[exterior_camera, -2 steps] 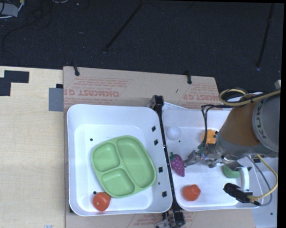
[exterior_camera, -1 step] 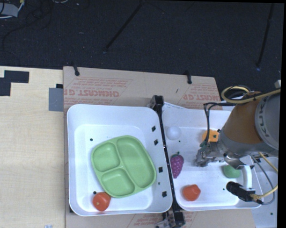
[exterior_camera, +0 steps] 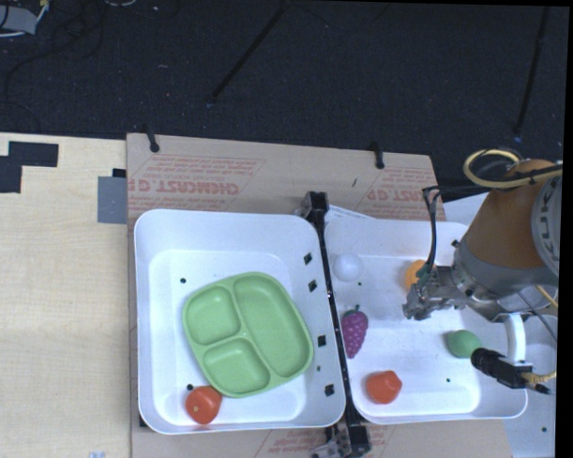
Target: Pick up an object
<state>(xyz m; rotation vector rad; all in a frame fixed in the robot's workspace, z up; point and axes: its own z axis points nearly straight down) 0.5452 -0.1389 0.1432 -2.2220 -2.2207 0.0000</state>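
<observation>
End effector [exterior_camera: 423, 301]: low in right bin [exterior_camera: 430, 407], beside orange thing [exterior_camera: 414, 272]; open or closed, cannot tell.
Done: nothing lifted.
Left: grab, lift.

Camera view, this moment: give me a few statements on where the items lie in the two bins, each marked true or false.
1. The light green three-compartment plastic plate lies in the left white bin. True.
2. A purple bunch of toy grapes lies in the left bin. False: it lies in the right white bin, near the divider.
3. Each bin holds one red-orange round toy fruit. True: one sits below the plate, the other near the right bin's front wall.
4. The small white ball rests on the plate. False: it rests on the right bin's floor.
5. The tool hangs over the left bin. False: over the right bin.
</observation>
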